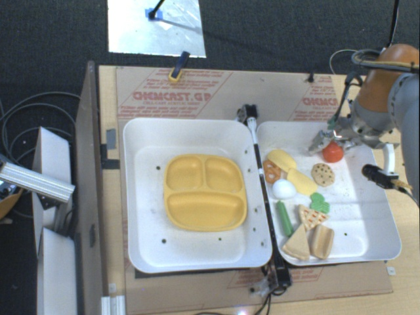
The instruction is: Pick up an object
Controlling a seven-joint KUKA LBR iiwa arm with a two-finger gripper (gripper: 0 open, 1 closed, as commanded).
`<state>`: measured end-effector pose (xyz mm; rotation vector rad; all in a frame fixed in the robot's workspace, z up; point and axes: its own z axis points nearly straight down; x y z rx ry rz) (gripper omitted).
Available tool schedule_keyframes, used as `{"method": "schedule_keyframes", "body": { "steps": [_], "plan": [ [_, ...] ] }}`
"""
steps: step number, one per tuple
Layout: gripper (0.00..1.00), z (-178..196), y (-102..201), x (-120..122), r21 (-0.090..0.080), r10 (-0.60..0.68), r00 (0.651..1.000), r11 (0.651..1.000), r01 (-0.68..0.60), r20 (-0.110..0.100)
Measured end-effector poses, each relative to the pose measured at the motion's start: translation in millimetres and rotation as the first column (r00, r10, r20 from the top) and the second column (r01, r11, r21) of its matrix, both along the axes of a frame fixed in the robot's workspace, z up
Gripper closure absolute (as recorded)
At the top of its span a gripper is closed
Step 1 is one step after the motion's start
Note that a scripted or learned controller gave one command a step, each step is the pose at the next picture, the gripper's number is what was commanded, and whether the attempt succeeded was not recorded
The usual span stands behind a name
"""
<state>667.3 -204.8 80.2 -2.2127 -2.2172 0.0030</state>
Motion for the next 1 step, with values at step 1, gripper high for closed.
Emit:
{"method": "schedule_keyframes", "body": {
  "steps": [1],
  "plan": [
    [1.00,16.4,-1.3,3.1,-0.007,0.003,1.000,1.000,-0.003,0.014]
  ]
}}
